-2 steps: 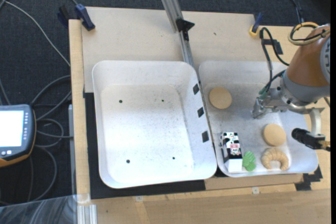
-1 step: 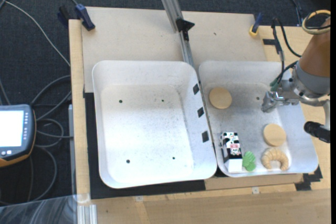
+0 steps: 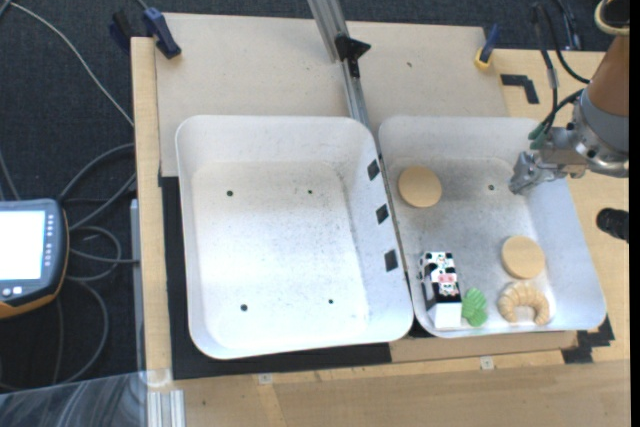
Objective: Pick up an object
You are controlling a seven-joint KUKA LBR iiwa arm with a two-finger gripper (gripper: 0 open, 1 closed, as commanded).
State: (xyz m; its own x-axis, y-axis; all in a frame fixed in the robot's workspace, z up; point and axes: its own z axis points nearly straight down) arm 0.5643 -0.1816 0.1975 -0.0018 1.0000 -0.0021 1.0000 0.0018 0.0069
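Camera view: gripper low over right bin, near far right wall, entering from right edge. Cannot tell hand state. Nothing visibly between fingertips. Round tan disc well to left of gripper, lying flat on bin floor. Second tan disc nearer camera than gripper, almost directly below in frame. Croissant-shaped piece just beyond that disc, at front wall. Black-and-white box and green piece touching, front-left of gripper. Left bin well apart.
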